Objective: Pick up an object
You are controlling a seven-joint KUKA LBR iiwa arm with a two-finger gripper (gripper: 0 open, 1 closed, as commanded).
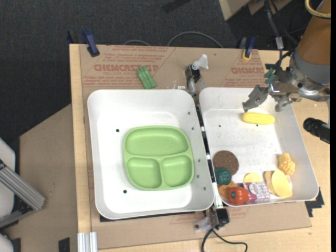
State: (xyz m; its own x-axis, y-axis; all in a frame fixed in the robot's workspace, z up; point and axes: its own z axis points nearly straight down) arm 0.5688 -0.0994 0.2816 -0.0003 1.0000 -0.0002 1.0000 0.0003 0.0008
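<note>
Green plastic comes first on your left: a divided tray (157, 157) lies flat in the left bin (100, 109), three compartments, nothing in them. It is stiff and light but broad and low, so you have little to pinch except its rim; I would not choose it.

Cross the seam into the right bin (299, 140). Near the front edge you have a brown disc (225, 161), then a crowded heap: a dark green piece (223, 176), a red tomato-like toy (239, 195), a pink-wrapped item (258, 191), pale yellow slices (281, 184) and an orange-yellow lumpy toy (286, 163). These touch or overlap, so a grab there risks nudging neighbours.

Your best target, in my judgement, is the yellow banana-shaped toy (258, 118), lying alone on the bin floor toward the back, well apart from the heap. It looks like light, hard, smooth plastic, so expect it to slip or roll if pinched off-centre. Take it across its narrow width at the middle, fingers straddling the long axis.

Your claw (262, 95) hangs just above and behind that toy, spread apart and grasping nothing, not touching it.
</note>
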